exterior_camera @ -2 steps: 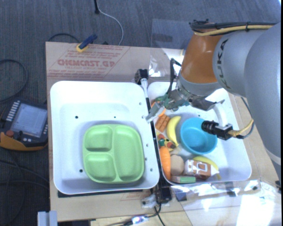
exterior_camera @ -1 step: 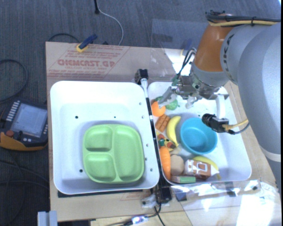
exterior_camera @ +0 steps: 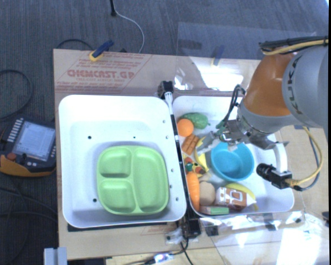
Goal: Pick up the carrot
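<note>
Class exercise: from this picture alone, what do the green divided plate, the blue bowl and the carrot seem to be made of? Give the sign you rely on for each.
Green divided plate: likely moulded plastic, with an even colour, rounded compartment edges and a soft sheen.
Blue bowl: probably plastic too, with a uniform bright blue and a smooth rim.
Carrot: seems a plastic toy, smooth and evenly orange; rubber cannot be ruled out.

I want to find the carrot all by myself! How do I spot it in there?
Look in the right-hand white bin, the one crowded with toy food. Along its left wall, below the round orange fruit and left of the blue bowl, lies the long orange carrot. It alone is a tapered orange stick, beside a tan potato-like lump.
</note>
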Available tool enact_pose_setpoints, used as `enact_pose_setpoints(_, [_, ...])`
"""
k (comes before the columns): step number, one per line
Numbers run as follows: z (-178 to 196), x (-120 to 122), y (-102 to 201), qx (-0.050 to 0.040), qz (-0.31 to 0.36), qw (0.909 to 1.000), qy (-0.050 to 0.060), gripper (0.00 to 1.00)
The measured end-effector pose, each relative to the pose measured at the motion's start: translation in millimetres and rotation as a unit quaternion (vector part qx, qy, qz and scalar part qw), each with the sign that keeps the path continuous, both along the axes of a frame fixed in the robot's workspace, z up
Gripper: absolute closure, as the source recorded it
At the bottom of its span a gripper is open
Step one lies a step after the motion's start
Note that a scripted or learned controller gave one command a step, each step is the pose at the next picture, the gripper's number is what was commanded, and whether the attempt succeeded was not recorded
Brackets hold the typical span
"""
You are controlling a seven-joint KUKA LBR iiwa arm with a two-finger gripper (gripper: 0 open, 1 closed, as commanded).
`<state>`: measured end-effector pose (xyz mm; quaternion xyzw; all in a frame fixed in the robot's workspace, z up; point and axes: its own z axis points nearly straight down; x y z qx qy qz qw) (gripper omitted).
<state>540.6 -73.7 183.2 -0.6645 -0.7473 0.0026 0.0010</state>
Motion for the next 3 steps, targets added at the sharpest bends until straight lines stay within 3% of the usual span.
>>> enact_pose_setpoints(1, [0, 58, 58, 0.0007, 0.063, 0.998, -0.002, 0.0])
enact_pose_setpoints(2, [0, 61, 5, -0.0004, 0.009, 1.0, -0.002, 0.0])
enact_pose_setpoints(3, [0, 84, 53, 0.0008, -0.017, 0.9999, -0.002, 0.0])
